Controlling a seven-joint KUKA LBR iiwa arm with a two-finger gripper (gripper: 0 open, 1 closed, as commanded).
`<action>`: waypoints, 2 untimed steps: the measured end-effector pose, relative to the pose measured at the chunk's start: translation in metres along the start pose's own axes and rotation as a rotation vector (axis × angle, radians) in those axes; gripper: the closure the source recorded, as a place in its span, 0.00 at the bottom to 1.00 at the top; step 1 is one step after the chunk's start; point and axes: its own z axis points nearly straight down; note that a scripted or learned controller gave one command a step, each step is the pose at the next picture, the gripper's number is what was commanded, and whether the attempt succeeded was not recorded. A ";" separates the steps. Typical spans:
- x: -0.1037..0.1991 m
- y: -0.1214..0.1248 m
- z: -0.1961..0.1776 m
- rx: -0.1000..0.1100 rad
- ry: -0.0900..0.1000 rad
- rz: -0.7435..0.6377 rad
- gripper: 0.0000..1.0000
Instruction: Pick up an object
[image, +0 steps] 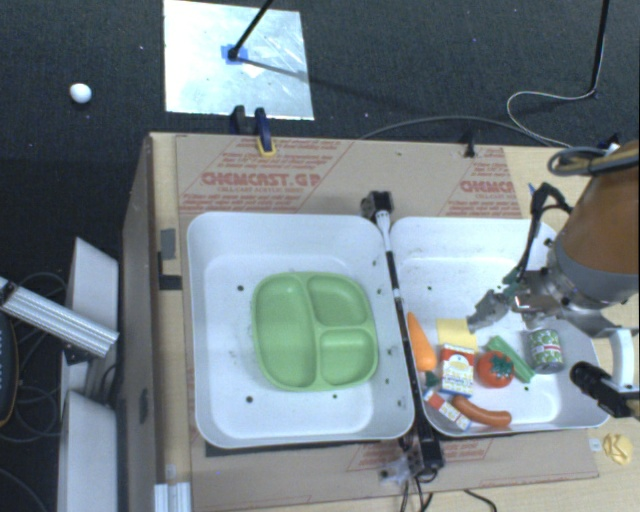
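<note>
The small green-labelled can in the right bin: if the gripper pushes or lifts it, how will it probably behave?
The small green-labelled can seems to lie on its side, so a push would probably roll it toward the right white bin's wall. Its round, smooth-looking body could slip between fingers. It looks rigid, unlikely to deform.

floor (420, 50): dark carpet | bench top (330, 165): brown board (red lettering) | metal sheet (238, 58): lying on floor

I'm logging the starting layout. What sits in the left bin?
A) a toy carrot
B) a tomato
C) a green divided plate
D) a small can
C: the green divided plate lies alone in the left bin, while the carrot, tomato and can all lie in the right bin.
</note>
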 end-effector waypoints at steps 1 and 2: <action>-0.023 -0.007 0.130 -0.002 -0.001 0.003 0.00; -0.010 0.076 0.138 -0.013 -0.002 0.001 0.00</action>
